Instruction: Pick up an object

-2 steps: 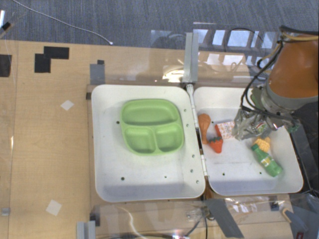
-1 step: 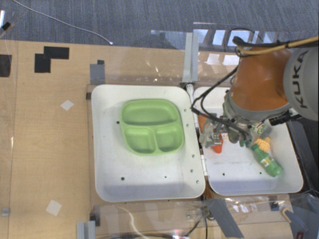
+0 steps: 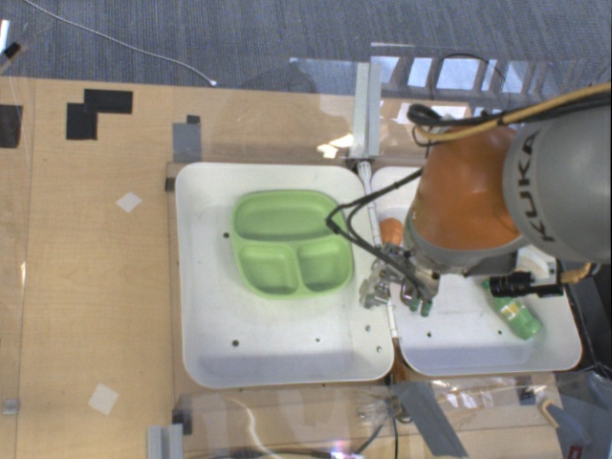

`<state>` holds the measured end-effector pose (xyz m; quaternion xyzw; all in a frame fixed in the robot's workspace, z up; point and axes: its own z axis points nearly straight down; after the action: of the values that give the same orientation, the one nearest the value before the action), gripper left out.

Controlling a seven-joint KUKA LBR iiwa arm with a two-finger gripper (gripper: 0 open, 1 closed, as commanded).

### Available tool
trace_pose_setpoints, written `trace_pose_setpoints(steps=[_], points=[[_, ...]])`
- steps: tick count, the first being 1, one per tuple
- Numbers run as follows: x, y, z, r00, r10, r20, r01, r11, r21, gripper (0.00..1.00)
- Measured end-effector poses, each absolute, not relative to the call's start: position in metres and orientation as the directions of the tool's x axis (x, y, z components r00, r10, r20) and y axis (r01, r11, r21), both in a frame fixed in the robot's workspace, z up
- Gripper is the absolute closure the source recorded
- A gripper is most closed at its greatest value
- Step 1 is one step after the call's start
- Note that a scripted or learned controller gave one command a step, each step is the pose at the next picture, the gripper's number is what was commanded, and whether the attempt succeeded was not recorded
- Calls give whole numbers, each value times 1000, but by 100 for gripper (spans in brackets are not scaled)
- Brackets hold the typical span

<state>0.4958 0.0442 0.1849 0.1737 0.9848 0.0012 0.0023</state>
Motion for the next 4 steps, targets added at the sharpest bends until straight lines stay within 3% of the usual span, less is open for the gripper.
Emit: trace_pose_setpoints(steps=[1, 2, 3, 4], points=[[498, 45, 196, -941, 337, -11, 337, 941, 6, 100], [491, 84, 241, -935, 355, -9, 355, 935, 7, 100], [488, 137, 209, -996, 85, -5, 85, 996, 3, 100], [487, 210, 220, -917, 399, -4, 399, 917, 7, 100]])
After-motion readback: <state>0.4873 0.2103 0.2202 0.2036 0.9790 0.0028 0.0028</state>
